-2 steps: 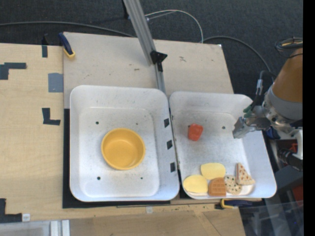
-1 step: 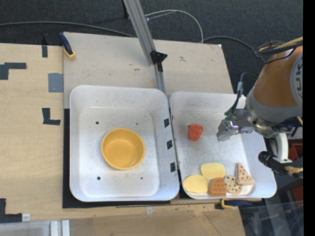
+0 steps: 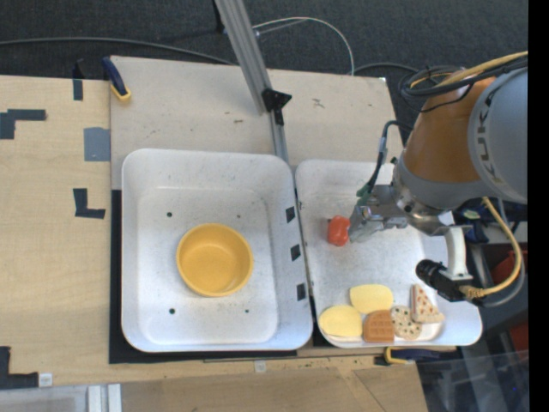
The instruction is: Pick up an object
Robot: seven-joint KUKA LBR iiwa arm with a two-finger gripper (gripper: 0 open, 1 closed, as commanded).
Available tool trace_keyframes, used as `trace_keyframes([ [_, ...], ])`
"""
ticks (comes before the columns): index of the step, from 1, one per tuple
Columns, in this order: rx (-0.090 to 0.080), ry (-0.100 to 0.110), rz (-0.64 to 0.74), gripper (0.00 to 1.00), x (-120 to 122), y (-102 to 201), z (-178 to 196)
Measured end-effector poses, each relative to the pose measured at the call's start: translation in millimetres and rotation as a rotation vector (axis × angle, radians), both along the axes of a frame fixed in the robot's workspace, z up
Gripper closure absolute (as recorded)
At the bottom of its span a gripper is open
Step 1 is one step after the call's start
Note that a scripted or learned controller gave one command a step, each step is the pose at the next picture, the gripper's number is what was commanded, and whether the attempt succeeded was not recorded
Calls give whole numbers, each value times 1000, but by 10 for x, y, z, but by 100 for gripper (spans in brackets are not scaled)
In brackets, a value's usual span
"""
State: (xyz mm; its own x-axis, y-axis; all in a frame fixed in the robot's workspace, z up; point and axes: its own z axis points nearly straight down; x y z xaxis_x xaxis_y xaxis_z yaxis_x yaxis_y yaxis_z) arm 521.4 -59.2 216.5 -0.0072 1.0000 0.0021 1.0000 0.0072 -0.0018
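Grey arm (image 3: 480,144) with its orange band fills the upper right of the frame, reaching in from the right edge over the right bin (image 3: 343,187). Gripper (image 3: 358,227) sits low over the middle of that bin, its dark fingers pointing toward frame left. Small red object (image 3: 338,231) lies on the bin floor just left of the fingertips, touching or very nearly touching them. Whether the jaws are spread or closed cannot be told from this angle, and the red object is not clearly seen between the fingers.

Lower edge of the right bin holds a cluster of toy foods: two pale yellow rounds (image 3: 370,298) and (image 3: 340,322), an orange-brown waffle square (image 3: 378,326), a spotted cookie (image 3: 401,320) and a wedge slice (image 3: 423,304) at the right end. All lie close together, several touching, well apart from the red object.

Left bin (image 3: 146,230) occupies frame centre-left, beside the right bin with rims meeting. Yellow bowl (image 3: 214,259) stands upright near its middle.

Metal pole (image 3: 249,45) slants from the top centre down to the junction of the two bins. Bench surface (image 3: 51,187) at left carries grey tape marks (image 3: 96,143)
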Motion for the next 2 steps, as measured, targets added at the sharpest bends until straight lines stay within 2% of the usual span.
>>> trace_keyframes([
  [1,0,2,0,100,-136,577,15],
  [2,-1,2,0,100,-113,1092,-57],
])
